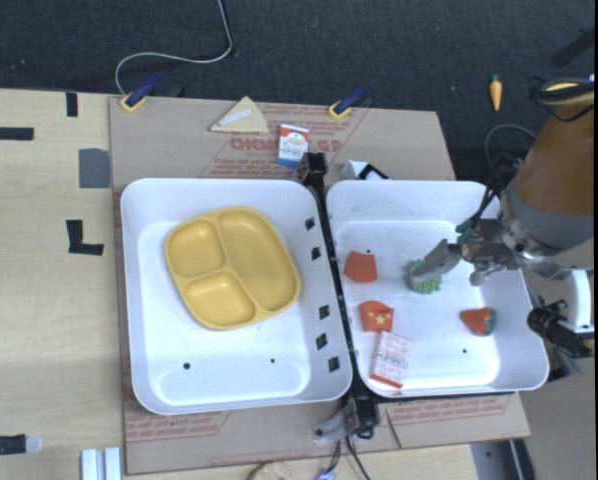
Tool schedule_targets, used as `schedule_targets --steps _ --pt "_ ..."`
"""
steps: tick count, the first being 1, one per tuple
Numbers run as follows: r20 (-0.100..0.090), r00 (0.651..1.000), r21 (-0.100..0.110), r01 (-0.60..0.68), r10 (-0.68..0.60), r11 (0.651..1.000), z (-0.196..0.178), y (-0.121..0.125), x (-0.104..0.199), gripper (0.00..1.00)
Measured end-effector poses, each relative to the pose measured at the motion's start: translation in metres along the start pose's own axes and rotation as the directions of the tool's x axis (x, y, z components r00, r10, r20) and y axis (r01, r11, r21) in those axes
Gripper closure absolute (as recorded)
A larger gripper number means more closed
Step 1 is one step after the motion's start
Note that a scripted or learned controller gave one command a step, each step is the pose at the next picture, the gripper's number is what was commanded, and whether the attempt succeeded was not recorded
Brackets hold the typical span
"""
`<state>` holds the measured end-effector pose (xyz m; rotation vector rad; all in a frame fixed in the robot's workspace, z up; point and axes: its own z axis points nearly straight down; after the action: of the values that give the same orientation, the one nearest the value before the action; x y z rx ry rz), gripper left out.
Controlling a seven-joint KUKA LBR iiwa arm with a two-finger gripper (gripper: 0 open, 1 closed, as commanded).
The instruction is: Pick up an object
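Lower right of frame, in the right bin (499, 368): a white packet (390, 359), a red block (377, 316), a red piece (477, 320). Mid-right: pincer (428, 270) low over a green object (426, 283), grip hard to read, cannot tell if open or closed. Orange block (360, 266) beside. Left: yellow tray (231, 266) in the left bin (149, 368).
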<state>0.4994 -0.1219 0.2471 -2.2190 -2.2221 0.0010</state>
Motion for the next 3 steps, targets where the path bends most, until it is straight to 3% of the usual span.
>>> schedule_targets --steps 1,2,3 --pt "0.000 1.000 0.002 0.000 0.000 1.000 0.088 0.061 0.025 0.00" --pt "0.001 1.000 -0.015 -0.001 0.001 1.000 0.147 0.101 0.023 0.00" --pt "0.001 1.000 -0.004 0.000 0.000 1.000 0.161 0.109 0.028 0.00"
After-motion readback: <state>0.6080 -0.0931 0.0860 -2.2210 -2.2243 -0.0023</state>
